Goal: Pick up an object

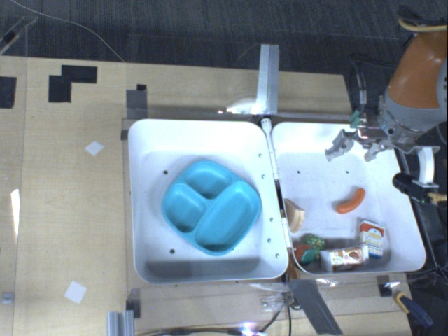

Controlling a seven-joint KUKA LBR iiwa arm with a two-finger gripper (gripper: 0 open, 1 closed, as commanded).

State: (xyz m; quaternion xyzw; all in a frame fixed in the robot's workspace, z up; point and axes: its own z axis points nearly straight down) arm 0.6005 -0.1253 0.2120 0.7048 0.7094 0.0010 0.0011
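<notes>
A pale wooden bench (70,208) bears two white bins (147,187) (413,250) side by side.

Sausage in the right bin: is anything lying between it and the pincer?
Nothing visible does. The pincer hangs over the upper part of the right bin, with only bare white floor between it and the sausage. The carton, box and broccoli lie on the sausage's far side, toward the bin's near edge.
</notes>
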